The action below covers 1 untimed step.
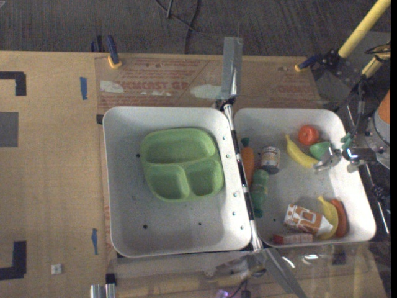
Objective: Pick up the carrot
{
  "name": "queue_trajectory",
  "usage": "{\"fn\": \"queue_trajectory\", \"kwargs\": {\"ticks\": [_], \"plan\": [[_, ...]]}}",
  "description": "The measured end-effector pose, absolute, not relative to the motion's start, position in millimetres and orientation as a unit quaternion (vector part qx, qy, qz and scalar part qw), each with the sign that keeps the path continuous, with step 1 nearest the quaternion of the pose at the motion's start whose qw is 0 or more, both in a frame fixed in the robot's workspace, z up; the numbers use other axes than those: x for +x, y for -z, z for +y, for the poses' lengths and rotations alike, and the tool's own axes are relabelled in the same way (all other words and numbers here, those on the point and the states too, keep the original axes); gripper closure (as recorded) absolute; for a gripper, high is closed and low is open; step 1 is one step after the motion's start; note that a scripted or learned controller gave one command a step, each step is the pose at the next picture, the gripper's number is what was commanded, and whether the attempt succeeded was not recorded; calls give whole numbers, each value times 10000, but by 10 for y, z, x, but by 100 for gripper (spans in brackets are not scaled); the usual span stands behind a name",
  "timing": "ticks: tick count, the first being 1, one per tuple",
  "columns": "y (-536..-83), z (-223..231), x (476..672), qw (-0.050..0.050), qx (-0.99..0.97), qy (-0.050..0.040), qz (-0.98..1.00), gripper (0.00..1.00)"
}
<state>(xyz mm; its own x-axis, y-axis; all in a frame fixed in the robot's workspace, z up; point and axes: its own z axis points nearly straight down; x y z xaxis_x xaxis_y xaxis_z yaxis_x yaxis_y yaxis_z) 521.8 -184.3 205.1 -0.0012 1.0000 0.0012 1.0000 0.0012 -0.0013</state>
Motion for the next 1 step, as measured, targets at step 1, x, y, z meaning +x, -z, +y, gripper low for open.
{"fn": "queue_trajectory", "kwargs": {"ticks": [1], "plan": [[-890,-1454,5448,-44,-7508,34,-6605,0]]}}
